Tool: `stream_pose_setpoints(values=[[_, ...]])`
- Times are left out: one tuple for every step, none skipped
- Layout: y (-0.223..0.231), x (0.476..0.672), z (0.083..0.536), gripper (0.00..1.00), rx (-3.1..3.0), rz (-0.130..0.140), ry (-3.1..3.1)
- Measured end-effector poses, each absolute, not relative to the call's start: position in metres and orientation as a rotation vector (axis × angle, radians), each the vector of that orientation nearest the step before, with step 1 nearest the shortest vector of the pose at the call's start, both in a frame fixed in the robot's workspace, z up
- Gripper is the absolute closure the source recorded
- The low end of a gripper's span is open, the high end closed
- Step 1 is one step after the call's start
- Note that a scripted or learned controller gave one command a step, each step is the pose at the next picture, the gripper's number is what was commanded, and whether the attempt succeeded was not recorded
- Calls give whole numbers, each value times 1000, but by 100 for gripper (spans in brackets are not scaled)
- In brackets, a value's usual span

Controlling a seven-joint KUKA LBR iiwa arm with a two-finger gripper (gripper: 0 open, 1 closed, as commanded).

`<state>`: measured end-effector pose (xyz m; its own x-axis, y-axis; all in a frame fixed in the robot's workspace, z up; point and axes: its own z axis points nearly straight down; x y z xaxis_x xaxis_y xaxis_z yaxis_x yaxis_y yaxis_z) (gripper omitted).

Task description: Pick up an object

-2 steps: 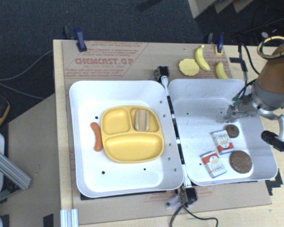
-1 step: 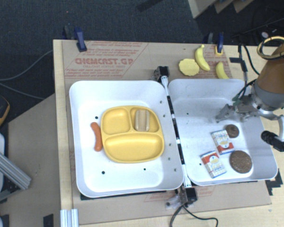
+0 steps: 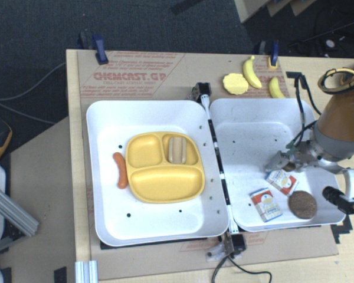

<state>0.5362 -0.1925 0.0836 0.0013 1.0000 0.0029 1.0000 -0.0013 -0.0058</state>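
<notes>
the gripper (image 3: 281, 165) sits low in the right bin (image 3: 248, 122), its metal parts directly over the upper edge of a small red-and-white packet (image 3: 282, 181); whether it is parted or closed cannot be told from this angle, and nothing is seen clamped in it. the arm (image 3: 337, 125), grey with an orange band, enters from 3 o'clock. a second red-and-white carton (image 3: 266, 204) lies at 7 o'clock of the first packet, close by, and a brown round cookie-like disc (image 3: 302, 204) lies at 5 o'clock of the packet, near the bin's lower rim. in the left bin (image 3: 106, 128) a yellow divided plate (image 3: 164, 167) holds a tan bun-like piece (image 3: 177, 150) in its upper right compartment; an orange hot dog (image 3: 121, 170) lies just beside the plate at its 9 o'clock. on the bench (image 3: 130, 75) beyond the right bin, at 12 o'clock, rest a yellow lumpy toy (image 3: 235, 84) and two bananas (image 3: 252, 73), the second banana (image 3: 275, 88) further right.
</notes>
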Motion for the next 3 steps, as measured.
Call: stream_pose_setpoints(values=[[-219,520,85,0,-2216,-5,-2219],[-217,589,84,0,-2208,-10,-2224],[-197,555,84,0,-2218,2,-2218]])
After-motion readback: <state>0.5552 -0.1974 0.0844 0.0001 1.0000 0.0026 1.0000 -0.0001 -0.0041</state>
